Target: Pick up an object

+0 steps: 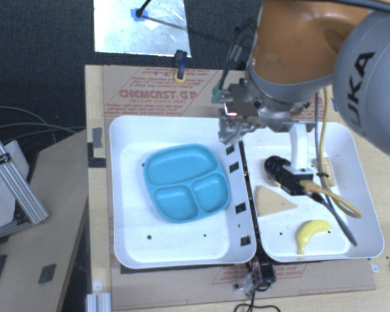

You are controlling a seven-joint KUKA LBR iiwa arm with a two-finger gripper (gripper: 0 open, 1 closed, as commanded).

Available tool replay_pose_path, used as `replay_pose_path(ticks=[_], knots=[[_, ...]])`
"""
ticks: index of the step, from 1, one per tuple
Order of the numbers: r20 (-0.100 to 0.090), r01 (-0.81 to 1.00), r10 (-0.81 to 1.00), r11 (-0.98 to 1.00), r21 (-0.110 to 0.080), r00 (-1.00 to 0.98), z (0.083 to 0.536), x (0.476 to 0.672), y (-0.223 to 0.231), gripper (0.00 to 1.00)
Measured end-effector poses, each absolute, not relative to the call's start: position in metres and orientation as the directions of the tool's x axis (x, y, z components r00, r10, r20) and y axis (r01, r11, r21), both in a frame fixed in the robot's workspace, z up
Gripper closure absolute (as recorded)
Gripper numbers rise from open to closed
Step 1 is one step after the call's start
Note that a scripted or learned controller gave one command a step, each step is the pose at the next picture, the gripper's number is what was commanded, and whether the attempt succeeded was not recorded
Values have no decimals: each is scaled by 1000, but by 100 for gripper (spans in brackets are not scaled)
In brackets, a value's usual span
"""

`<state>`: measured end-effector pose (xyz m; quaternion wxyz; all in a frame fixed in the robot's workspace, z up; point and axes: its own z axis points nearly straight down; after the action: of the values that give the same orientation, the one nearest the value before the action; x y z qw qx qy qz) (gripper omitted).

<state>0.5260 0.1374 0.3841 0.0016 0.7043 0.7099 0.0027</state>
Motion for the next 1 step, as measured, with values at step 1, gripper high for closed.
replay_pose_path(ticks=[1], knots=[[2, 1000, 1000, 13, 9, -13, 395, 527, 137, 100]])
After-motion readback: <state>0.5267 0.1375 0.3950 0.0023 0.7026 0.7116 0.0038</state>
